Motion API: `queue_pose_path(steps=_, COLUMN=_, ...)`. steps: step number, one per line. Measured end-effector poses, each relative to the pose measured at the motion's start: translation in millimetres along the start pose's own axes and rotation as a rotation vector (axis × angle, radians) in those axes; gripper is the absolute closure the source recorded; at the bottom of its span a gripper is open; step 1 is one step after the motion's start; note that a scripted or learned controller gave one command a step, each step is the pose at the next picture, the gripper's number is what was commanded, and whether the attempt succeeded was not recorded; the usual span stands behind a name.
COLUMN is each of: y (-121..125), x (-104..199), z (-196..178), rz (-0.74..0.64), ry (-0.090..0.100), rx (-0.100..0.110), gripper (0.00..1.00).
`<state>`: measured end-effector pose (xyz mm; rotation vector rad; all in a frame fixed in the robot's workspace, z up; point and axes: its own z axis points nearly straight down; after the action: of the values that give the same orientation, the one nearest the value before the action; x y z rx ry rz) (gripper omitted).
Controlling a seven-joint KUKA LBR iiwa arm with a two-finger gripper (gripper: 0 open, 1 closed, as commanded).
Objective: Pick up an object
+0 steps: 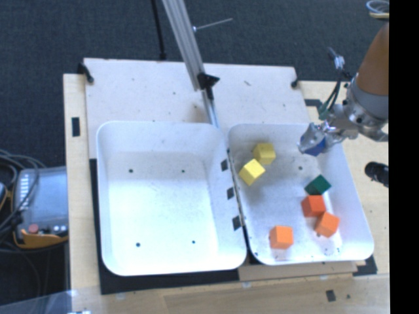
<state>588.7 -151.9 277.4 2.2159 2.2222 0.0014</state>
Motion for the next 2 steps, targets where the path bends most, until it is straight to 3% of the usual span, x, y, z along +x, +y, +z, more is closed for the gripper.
queue_pose_path(steps=2, y=16, x=99, z=13, rz=-0.004, ry=0.002, rx=0.002, gripper=1.00)
